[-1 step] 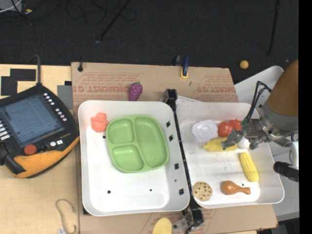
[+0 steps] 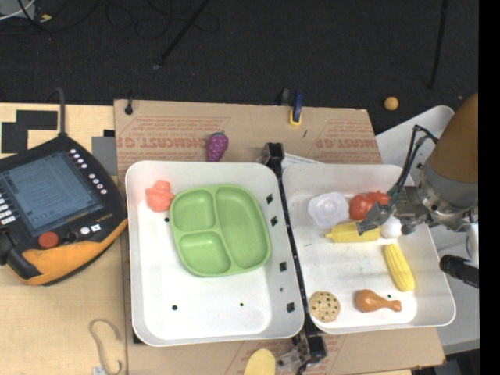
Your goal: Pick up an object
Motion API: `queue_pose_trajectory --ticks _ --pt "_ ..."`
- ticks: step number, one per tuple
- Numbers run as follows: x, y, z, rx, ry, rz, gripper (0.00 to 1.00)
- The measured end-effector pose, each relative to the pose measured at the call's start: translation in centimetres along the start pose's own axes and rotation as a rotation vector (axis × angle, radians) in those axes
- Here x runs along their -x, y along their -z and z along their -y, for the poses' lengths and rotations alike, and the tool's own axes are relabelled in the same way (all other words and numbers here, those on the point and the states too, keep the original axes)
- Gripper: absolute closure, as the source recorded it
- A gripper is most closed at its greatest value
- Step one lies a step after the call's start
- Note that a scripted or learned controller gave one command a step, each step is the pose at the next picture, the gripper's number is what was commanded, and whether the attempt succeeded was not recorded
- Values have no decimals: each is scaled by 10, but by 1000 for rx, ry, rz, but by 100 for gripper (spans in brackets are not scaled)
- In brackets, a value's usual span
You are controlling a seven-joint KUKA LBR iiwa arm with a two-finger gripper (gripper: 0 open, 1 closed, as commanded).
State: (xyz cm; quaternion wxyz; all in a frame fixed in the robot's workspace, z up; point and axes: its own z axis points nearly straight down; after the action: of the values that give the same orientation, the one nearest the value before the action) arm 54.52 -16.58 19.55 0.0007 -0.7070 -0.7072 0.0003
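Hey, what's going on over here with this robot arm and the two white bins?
The arm reaches in from the right, its gripper low over the right bin, beside a red tomato and a yellow banana. Nothing is visibly held. A corn cob, drumstick and cookie lie nearby. The left bin holds a green divided plate.

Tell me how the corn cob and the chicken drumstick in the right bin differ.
The corn cob is yellow; the chicken drumstick is orange-brown. The corn cob lies nearly up and down in the picture; the drumstick lies across it. The corn cob is an even cylinder; the drumstick tapers to a thin end. Both lie loose in the right bin.
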Motion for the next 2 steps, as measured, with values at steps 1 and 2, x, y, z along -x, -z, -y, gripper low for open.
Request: queue_pose_trajectory --ticks 1,2 --pt "3 -48 -7 -5 1 -1 0" --pt "0 -102 -6 -5 1 -2 0"
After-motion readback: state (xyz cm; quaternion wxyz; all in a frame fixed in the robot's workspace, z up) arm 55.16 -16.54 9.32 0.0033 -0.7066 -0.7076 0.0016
